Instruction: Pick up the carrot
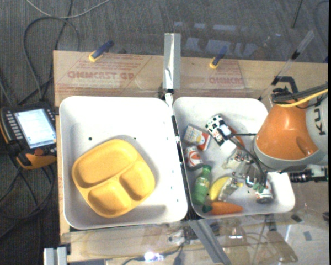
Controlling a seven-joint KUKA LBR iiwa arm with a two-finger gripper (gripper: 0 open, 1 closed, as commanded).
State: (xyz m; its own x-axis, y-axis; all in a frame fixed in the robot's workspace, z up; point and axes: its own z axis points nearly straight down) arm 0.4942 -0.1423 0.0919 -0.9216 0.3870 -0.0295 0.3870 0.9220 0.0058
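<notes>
The carrot (227,207) lies flat near the front edge of the right bin (276,203), orange body pointing right, its darker stub end at the left beside the green bottle (201,184). A banana (219,187) sits just behind it, close enough that the two nearly touch.

The gripper (244,173) hangs over the middle of that bin, behind the carrot and a bit to its right, in among the clutter — there's a small can (262,192) just beside it on the right. Can't tell whether it's open or closed; the metal bits blur together w/ the stuff underneath. Nothing looks held.

So I'd call this the approach step: arm is in the correct bin but not yet lined up on the carrot, and no grasp made. Next move, as I judge it, needs a short shift toward the front wall, wrist turned so the grip goes across the carrot's narrow width, then straight down. Tight spot — bin wall on one side, banana on the other, bottle at the tip, so a sloppy descent could nudge a neighbour or catch the banana instead.

Left bin (71,120) holds a yellow divided plate (113,176), not involved. Other small packages (197,137) sit at the back of the right bin, well apart from the carrot.
</notes>
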